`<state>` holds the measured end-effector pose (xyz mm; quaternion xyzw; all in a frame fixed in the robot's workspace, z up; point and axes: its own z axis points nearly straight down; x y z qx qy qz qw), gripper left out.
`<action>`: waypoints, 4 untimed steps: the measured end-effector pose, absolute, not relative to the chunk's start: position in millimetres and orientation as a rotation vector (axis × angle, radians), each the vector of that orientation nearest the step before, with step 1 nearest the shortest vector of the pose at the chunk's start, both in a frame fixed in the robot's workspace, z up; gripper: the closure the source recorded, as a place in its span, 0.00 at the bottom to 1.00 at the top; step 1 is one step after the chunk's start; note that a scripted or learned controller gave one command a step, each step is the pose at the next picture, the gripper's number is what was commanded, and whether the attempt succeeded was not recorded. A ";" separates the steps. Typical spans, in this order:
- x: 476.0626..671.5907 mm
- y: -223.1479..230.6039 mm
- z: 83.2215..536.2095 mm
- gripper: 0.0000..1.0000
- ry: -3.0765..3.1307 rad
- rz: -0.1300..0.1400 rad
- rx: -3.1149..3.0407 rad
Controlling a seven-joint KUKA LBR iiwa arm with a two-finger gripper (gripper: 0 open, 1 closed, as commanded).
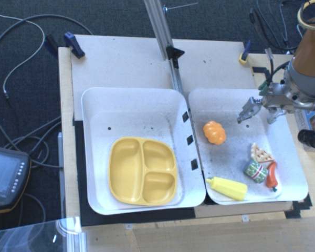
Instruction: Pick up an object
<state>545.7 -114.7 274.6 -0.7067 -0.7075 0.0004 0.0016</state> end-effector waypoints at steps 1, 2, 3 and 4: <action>545.7 -114.8 274.5 0.00 -2.220 0.001 -2.219; 542.9 -111.1 231.8 0.00 -2.218 0.005 -2.217; 537.9 -120.2 179.8 0.00 -2.215 0.007 -2.217; 534.9 -126.0 135.0 0.00 -2.216 0.005 -2.218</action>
